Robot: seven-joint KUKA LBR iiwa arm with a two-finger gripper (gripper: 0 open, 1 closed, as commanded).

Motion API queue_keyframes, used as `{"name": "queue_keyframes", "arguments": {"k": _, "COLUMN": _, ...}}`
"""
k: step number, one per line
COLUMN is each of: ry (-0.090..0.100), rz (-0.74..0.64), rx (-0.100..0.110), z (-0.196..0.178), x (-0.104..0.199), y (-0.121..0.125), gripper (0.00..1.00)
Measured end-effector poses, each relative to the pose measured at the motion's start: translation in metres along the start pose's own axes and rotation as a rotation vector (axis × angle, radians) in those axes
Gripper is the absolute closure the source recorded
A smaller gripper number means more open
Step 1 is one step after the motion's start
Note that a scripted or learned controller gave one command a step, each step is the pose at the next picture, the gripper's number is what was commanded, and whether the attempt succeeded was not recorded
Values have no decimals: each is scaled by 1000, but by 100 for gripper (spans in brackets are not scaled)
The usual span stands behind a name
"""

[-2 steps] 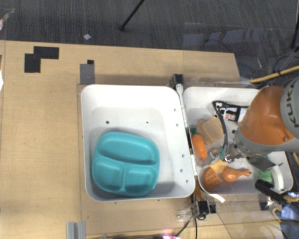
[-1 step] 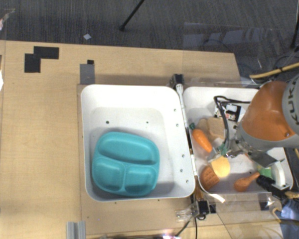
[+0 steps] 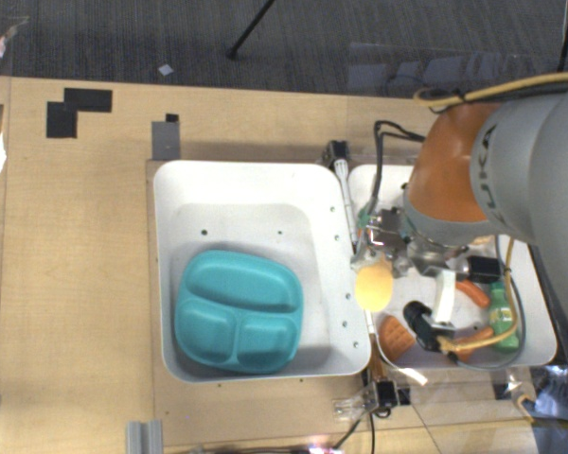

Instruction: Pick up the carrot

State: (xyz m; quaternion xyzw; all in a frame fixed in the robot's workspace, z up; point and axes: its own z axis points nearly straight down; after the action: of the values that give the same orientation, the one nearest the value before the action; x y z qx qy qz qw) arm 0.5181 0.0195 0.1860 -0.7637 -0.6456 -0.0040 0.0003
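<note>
Teal tray point(image 3: 237, 310) fills left bin point(image 3: 256, 183); carrot point(image 3: 471, 293) in right bin point(image 3: 544, 343); pincer unreadable.

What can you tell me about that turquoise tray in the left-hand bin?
The turquoise tray looks like smooth moulded plastic with rounded corners. It has three shallow compartments: one long one across its far side and two smaller ones nearer the camera. It lies flat and open side up on the floor of the left bin, toward the near left corner. Nothing seems to lie in it, and the arm is over the other bin.
</note>
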Motion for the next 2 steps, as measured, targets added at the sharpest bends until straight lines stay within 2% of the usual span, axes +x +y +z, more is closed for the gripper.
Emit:
{"name": "queue_keyframes", "arguments": {"k": 1, "ry": -5, "rz": 222, "rx": 8, "z": 3, "x": 62, "y": -42, "gripper": 100}}
{"name": "queue_keyframes", "arguments": {"k": 2, "ry": -7, "rz": 310, "rx": 3, "z": 64, "x": 125, "y": -43, "gripper": 100}}
